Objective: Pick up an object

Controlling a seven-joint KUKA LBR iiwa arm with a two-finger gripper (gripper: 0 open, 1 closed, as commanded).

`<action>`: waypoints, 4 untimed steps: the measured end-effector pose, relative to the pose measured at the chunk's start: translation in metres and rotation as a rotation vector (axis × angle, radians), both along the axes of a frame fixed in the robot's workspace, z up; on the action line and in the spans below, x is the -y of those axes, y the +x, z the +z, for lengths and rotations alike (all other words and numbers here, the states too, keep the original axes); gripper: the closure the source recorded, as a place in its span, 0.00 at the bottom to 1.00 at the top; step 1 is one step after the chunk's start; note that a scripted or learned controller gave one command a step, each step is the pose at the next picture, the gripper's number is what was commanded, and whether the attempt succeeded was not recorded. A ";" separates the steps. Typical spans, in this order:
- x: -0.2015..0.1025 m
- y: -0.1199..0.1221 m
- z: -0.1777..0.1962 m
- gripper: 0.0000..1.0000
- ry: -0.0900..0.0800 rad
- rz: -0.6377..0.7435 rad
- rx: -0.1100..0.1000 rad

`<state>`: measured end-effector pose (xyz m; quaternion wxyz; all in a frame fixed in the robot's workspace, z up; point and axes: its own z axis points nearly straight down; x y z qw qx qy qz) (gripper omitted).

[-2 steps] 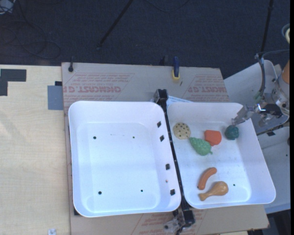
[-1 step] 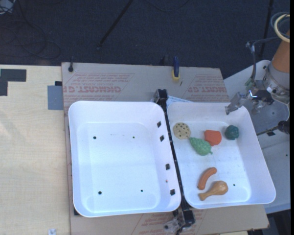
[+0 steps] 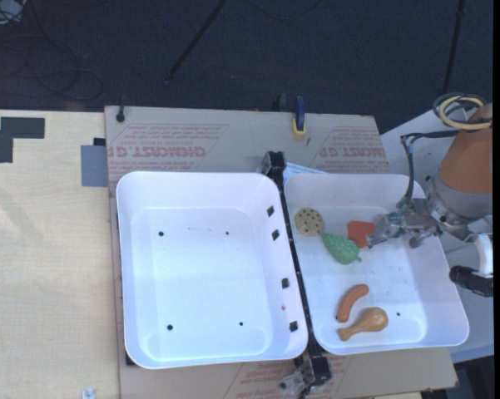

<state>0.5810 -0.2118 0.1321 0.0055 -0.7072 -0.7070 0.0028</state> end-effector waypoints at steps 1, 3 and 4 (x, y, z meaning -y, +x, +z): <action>-0.056 0.005 -0.047 0.00 -0.002 0.002 0.007; -0.097 0.005 0.092 1.00 -0.004 0.004 0.017; -0.026 -0.057 0.115 1.00 -0.004 -0.007 0.008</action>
